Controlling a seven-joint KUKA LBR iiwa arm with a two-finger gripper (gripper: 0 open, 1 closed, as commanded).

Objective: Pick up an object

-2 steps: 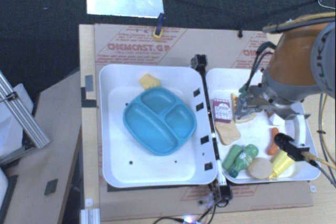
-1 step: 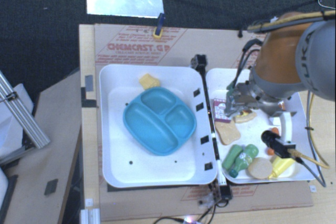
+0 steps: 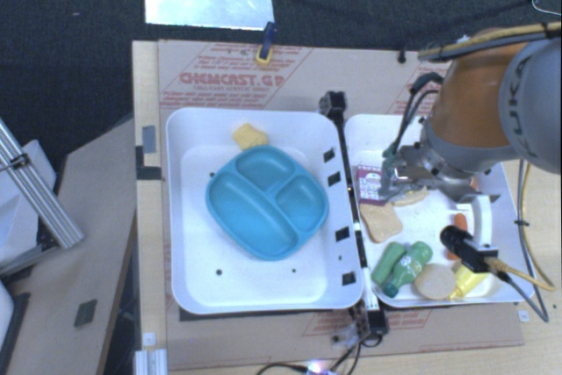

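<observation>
My gripper (image 3: pixel 397 175) hangs low over the right bin (image 3: pixel 369 133), near its left middle. Right beside it on the left lies a small purple and white packet (image 3: pixel 370 185). A pale flat piece (image 3: pixel 409 197) pokes out just below the gripper. A tan bread slice (image 3: pixel 380 221) lies in front of it. Two green toy vegetables (image 3: pixel 401 265), a round tan biscuit (image 3: pixel 434 281), a yellow piece (image 3: pixel 469 281) and a small orange bit (image 3: pixel 459 221) lie along the bin's near side. The arm's grey and orange body hides the bin's far right part.
The left bin (image 3: pixel 198 277) holds a blue divided plate (image 3: pixel 266 201) and a small yellow piece (image 3: pixel 249 136) behind it. A black-clipped divider (image 3: pixel 344 189) separates the bins. A yellow and blue clamp (image 3: pixel 265 46) sits on the cardboard behind.
</observation>
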